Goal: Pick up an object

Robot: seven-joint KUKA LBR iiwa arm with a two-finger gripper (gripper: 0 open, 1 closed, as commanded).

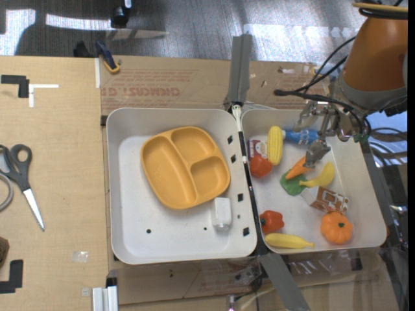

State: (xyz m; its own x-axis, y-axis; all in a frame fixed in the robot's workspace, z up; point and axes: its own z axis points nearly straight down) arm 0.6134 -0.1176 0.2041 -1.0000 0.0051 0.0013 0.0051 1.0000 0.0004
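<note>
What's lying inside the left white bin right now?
The left white bin holds a yellow-orange three-compartment plastic plate and a small white block by the plate's near right corner. The bin floor beneath the plate is covered.

An orange toy carrot (296,168) with green top lies tilted in the right bin (373,193).
</note>
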